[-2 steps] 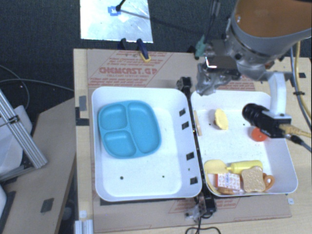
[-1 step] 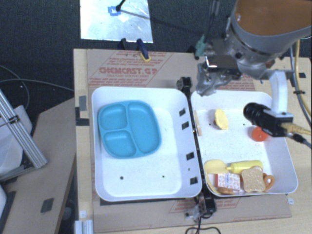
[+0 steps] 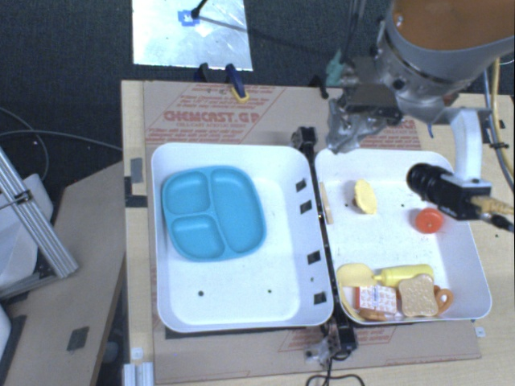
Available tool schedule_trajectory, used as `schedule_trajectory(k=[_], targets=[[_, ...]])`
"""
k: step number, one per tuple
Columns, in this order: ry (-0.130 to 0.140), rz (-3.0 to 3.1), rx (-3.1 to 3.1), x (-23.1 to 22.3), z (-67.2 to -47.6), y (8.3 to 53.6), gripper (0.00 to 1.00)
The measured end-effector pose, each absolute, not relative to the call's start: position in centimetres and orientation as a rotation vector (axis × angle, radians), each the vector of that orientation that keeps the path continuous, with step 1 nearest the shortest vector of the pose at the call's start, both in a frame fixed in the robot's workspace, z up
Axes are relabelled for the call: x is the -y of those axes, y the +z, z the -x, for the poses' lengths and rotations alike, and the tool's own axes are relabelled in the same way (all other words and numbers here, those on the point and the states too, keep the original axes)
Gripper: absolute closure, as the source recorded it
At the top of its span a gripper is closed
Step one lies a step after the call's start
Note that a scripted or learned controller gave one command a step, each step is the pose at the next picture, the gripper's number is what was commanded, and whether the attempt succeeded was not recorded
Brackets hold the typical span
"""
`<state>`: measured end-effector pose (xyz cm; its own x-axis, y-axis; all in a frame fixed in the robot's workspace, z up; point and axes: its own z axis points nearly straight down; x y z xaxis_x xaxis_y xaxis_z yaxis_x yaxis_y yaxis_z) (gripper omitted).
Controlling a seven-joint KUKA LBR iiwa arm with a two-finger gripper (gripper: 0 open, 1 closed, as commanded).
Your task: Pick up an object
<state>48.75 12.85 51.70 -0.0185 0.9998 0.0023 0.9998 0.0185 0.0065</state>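
Observation:
My gripper (image 3: 348, 135) hangs over the back left corner of the right bin (image 3: 467, 252), with the grey arm and its orange band rising behind it. A small pale yellow piece (image 3: 365, 197) lies in that bin, just in front of the gripper and apart from it. A red-orange round thing (image 3: 429, 220) sits further right. At the bin's front edge lie a yellow bottle shape (image 3: 406, 275), a bread slice (image 3: 417, 296), a small orange and white packet (image 3: 376, 299) and a pale yellow round piece (image 3: 353, 275), packed close together.
The left bin (image 3: 290, 296) holds a blue divided plate (image 3: 213, 213) towards its back left. A black hinge strip (image 3: 315, 215) runs between the two bins. Both bins rest on a cardboard sheet (image 3: 209, 115).

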Motion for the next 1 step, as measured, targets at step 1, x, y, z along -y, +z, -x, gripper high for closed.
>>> schedule_trajectory(k=[1], targets=[[0.013, -2.191, -2.245, -12.84, -48.80, 52.81, 1.00]])
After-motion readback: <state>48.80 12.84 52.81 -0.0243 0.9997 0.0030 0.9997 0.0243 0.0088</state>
